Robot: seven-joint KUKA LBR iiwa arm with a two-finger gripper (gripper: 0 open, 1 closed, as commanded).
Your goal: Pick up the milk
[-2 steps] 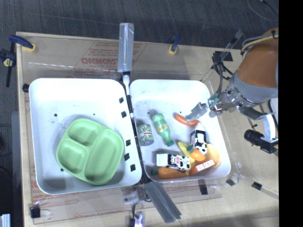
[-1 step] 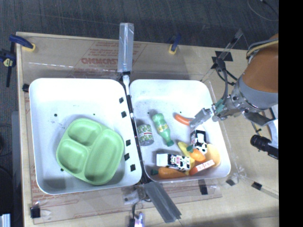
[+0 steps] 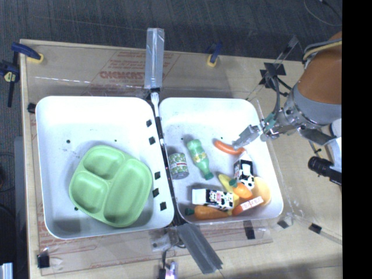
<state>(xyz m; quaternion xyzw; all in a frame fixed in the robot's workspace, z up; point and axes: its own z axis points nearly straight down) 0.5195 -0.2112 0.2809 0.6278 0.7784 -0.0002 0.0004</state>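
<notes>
A white carton with black cow patches, the milk (image 3: 213, 197), lies on its side near the front of the right bin (image 3: 174, 121). A second cow-patterned carton (image 3: 245, 173) stands a little behind it to the right, among orange and yellow toy foods. My gripper (image 3: 244, 138) hangs over the right side of this bin, just above the second carton and beside a red-orange chili (image 3: 226, 147). It points down and to the left. Nothing is visibly held in it.
A green bottle (image 3: 200, 158) and a small can (image 3: 178, 164) lie mid-bin. A carrot (image 3: 209, 213), a banana (image 3: 228, 183) and an orange fruit (image 3: 260, 189) crowd the milk. A green divided plate (image 3: 111, 184) sits in the left bin (image 3: 58, 115).
</notes>
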